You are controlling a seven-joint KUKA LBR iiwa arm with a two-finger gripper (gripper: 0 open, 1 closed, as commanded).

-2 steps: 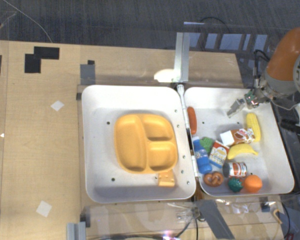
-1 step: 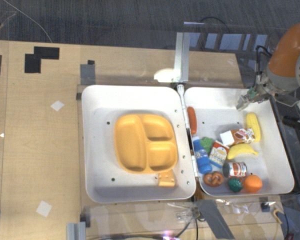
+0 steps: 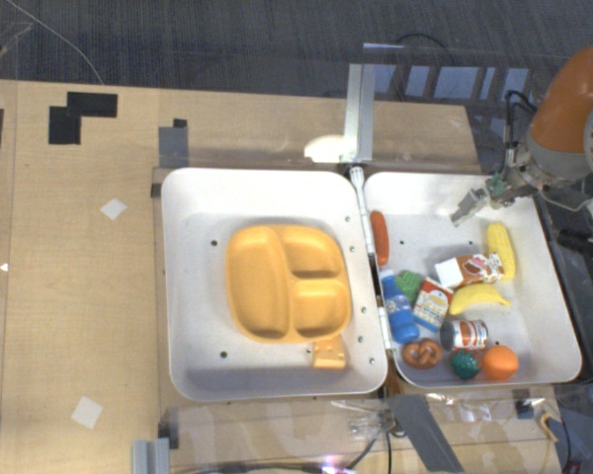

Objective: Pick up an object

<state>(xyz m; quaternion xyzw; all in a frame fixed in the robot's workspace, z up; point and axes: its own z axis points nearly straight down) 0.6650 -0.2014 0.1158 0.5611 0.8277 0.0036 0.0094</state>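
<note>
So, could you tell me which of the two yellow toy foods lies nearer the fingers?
The corn cob, upright along the right bin's far side; the banana lies lower, beyond it.

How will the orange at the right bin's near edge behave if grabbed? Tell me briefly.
The orange looks round and smooth, so it would probably roll or squirt from the fingers. It touches the green ball and sits near the can, which may shift too.

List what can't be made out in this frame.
- gripper: too small and blurred in the camera view to tell finger state.
- arm: cut off by the right edge.
- can and small carton: labels too small to read.
- yellow tray: compartment contents indistinct under glare.
</note>
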